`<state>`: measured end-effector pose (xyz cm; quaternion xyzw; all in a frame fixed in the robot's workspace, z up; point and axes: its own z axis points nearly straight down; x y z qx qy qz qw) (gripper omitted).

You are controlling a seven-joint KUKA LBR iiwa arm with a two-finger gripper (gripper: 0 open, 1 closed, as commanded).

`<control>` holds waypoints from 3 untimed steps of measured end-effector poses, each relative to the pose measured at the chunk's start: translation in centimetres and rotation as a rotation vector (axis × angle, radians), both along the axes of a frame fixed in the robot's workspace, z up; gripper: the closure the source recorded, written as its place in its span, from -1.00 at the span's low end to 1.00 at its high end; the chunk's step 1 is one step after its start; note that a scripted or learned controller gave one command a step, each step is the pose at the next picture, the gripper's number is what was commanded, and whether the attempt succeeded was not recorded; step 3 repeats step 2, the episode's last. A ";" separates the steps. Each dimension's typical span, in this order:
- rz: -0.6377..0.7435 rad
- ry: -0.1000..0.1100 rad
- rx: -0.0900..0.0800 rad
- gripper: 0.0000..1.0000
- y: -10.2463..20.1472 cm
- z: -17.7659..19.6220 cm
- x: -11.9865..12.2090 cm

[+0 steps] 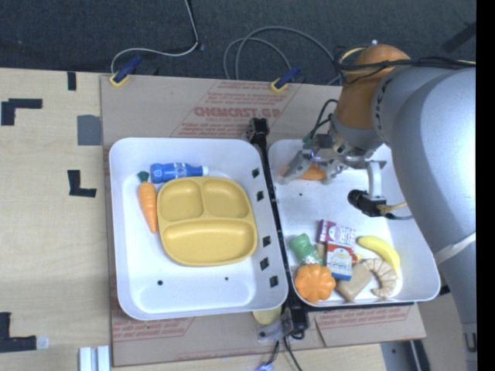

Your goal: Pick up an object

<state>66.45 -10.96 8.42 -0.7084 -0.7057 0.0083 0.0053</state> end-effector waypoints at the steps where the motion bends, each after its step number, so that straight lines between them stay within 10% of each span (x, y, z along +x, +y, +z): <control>1: -0.001 0.000 -0.001 -1.00 0.1 0.0 0.0; 3: 0.004 0.003 0.012 -1.00 -0.5 0.0 0.1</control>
